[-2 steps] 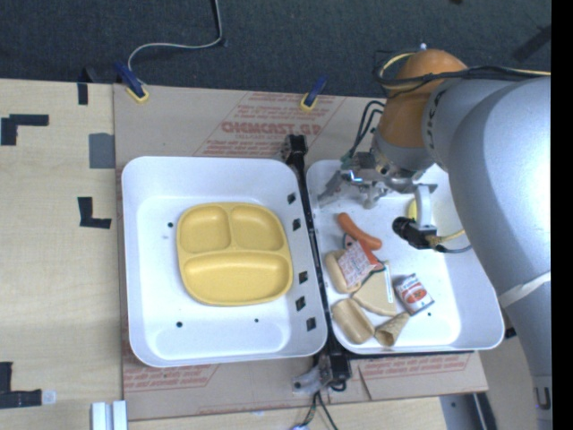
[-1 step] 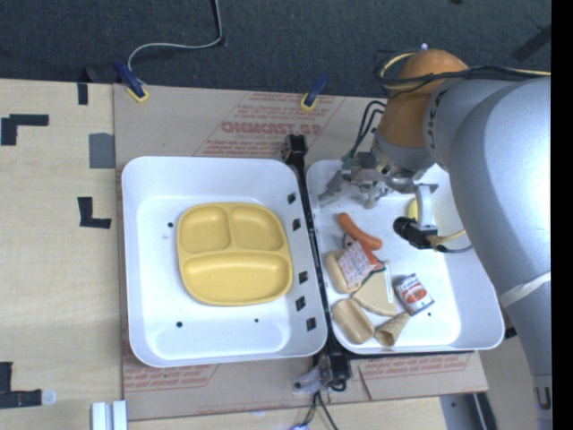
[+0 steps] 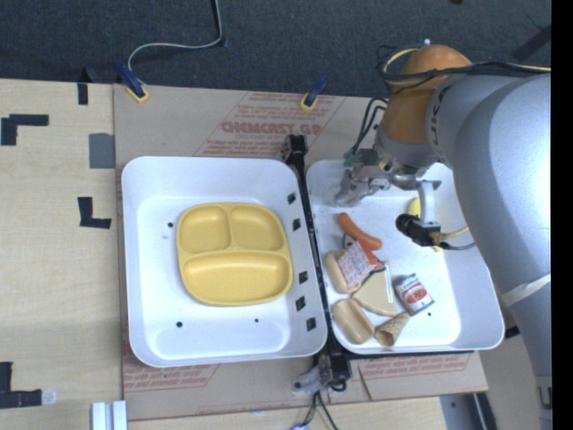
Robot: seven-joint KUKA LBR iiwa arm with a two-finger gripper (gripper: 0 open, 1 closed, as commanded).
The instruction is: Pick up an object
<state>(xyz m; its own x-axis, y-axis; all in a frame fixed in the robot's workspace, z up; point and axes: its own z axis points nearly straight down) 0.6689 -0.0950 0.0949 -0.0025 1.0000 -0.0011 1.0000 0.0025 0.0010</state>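
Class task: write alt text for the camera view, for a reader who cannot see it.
A grey arm reaches from the right over the right bin, which holds toy food. The left bin holds a yellow divided plate.

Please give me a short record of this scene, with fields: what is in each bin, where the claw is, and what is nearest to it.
left bin: one yellow divided plate
right bin: toy food in a loose pile, among it a sausage, a bread roll, a small can and an ice cream cone
claw: over the far left corner of the right bin
nearest thing to claw: the sausage, just on the near side of it
claw holding something: nothing visible between its fingers
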